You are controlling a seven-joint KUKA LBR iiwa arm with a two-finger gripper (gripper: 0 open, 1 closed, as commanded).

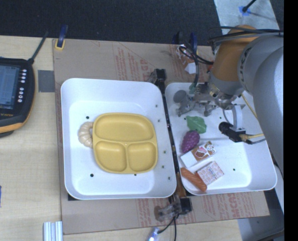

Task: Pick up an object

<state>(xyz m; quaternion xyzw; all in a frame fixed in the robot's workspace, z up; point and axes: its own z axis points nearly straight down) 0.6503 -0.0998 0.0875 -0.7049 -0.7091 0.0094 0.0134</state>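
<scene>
At the near edge of the worktop [23, 185] you have a small clamp with a cable [171, 212], sitting below the seam where the two bins meet. Count two white bins: the left bin [73, 134] and the right bin [254, 177].

In the left bin there is one yellow divided tray [125, 142] with three compartments, and one pale, knobbly piece [85, 133] touching the tray's far-left side, well apart from the pincer.

In the right bin you can count five loose things. A green leafy piece [196, 124] lies just below the pincer [201, 104], near it but apart from it. Directly beyond that, further from the pincer, is one purple grape bunch [190, 140]. Then comes a small card with a picture on it [200, 153], and a reddish patterned packet [209, 172] beside it; any writing on either is too small to read. One orange carrot-like piece [193, 179] lies farthest from the pincer, at the bin's near-left corner.

The pincer hangs low at the far-left end of the right bin, under the arm's orange band [229, 59]. You cannot tell from this view whether it is spread or closed, and nothing shows between its tips.

Far off to the pincer's left sits one handheld control pendant [8, 95]; its screen text is unreadable. Faint red printing on the cardboard under the bins is not legible either.
</scene>
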